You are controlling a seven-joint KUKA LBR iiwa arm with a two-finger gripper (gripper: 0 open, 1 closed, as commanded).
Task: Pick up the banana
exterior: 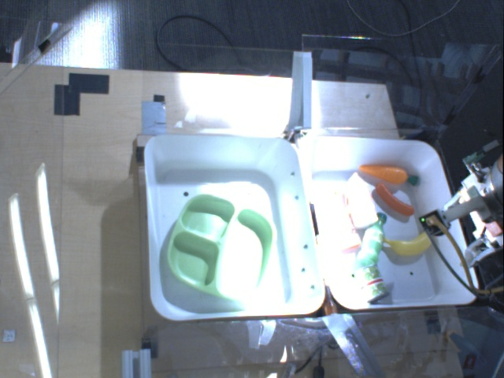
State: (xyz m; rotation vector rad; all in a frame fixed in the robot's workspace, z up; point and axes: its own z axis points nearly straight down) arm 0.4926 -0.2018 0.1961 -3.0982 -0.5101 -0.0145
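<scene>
The yellow banana (409, 246) lies in the right bin (441, 164), near that bin's right wall, curving up toward the right. Its left end touches a green bottle (370, 252) that lies lengthwise toward the front wall. My gripper (477, 205) hangs at the view's right edge, just outside the right bin's rim and to the right of the banana. Nothing is seen held by it.
An orange carrot (384, 174) and a red sausage (394, 200) lie behind the banana. A pink and white packet (358, 205) sits left of them. The left bin (157, 211) holds a green divided plate (219, 246).
</scene>
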